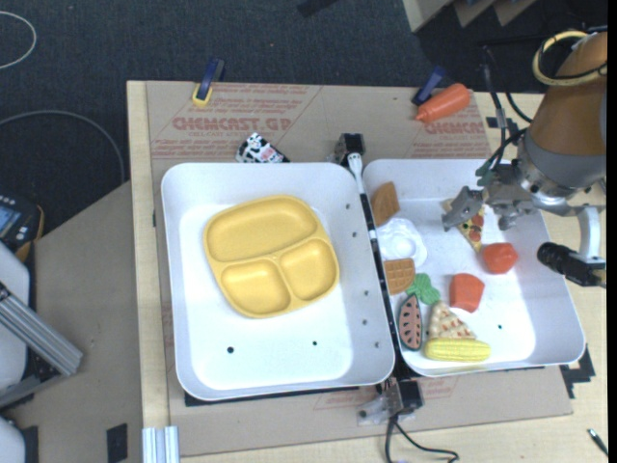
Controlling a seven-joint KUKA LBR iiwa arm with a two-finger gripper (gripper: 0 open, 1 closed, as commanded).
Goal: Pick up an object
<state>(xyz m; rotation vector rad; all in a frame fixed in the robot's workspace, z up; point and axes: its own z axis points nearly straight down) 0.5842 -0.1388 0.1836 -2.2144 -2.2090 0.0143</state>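
Bins [193, 355]: smooth white plastic, slight gloss. Yellow divided tray [270, 256]: glossy plastic. Bench board [318, 114]: matt, probably cardboard. Floor [96, 27]: dark carpet.

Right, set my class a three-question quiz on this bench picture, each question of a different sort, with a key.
1. True or false: the yellow divided plate lies in the left bin.
2. Which toy lies nearest the front rim of the right bin? A) corn cob B) red block C) cracker
3. Fill in: the orange carrot lies outside both bins, on the ____ behind the right bin.

Key: 1 true; 2 A; 3 cardboard.

The tool hovers over the right bin's back part.
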